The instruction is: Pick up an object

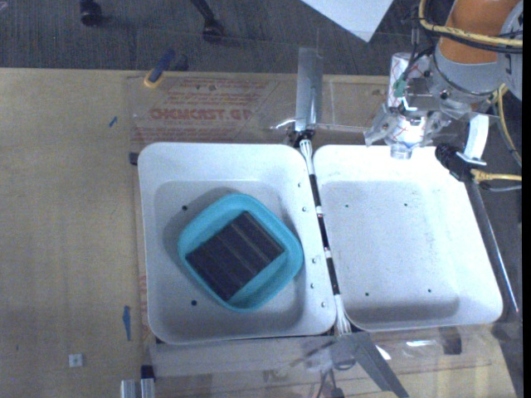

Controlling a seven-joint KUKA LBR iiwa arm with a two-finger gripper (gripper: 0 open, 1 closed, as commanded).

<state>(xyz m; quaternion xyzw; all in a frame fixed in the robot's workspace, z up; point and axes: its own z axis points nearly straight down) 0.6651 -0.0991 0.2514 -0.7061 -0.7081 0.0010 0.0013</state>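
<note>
The tool point(404, 135), whose state cannot be told, hangs over the right bin's point(465, 301) far edge; the blue dish point(241, 249) lies diagonally in the left bin point(158, 181), down-left.

Landmark: left bin point(158, 181). Square container point(241, 250) inside it, near middle, turned at angle to bin walls. Right bin point(465, 247) directly right of left bin, rims touching along centre divider point(319, 222). Gripper point(404, 135) right of left bin and behind it, over far rim of right bin. Both bins on bench point(58, 222).
</note>
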